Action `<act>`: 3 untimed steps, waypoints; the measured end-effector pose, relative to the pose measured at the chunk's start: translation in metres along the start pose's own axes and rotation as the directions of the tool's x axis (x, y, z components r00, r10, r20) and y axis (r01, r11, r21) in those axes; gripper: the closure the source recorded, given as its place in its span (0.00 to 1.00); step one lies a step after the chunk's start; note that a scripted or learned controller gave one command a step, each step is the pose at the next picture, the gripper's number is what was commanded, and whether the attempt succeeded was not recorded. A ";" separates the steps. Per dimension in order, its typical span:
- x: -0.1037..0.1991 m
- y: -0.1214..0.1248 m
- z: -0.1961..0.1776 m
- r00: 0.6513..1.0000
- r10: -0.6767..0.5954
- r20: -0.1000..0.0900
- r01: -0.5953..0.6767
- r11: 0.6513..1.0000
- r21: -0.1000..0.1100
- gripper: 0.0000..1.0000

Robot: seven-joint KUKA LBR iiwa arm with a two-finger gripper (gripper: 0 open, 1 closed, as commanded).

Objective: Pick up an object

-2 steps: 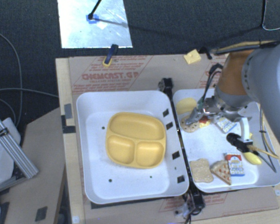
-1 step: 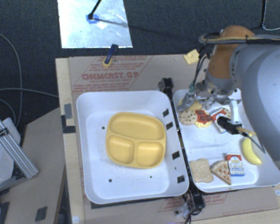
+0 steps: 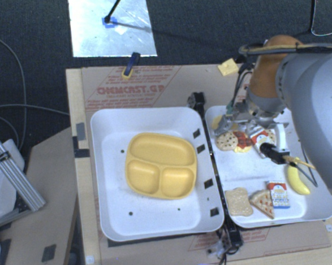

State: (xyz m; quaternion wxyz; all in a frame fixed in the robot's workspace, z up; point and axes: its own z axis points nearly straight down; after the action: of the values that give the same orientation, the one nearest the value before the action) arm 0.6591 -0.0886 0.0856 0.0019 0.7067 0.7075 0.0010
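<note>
Low among the toy food (image 3: 241,141), gripper (image 3: 250,123).

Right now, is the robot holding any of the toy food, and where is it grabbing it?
Cannot tell: the end effector sits low among the cookie and other food, hiding any hold.

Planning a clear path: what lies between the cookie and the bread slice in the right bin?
In the camera view, only bare white bin floor separates the cookie from the bread slice.
</note>
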 end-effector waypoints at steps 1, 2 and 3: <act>-0.017 -0.006 0.001 1.000 0.001 0.000 -0.001 1.000 0.002 0.00; 0.007 -0.015 0.001 1.000 -0.004 -0.001 0.004 1.000 0.002 0.00; 0.006 0.011 0.000 1.000 -0.005 -0.001 0.005 1.000 -0.001 0.00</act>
State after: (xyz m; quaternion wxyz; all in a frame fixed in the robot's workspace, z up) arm 0.6705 -0.0823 0.0856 0.0019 0.7047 0.7095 0.0018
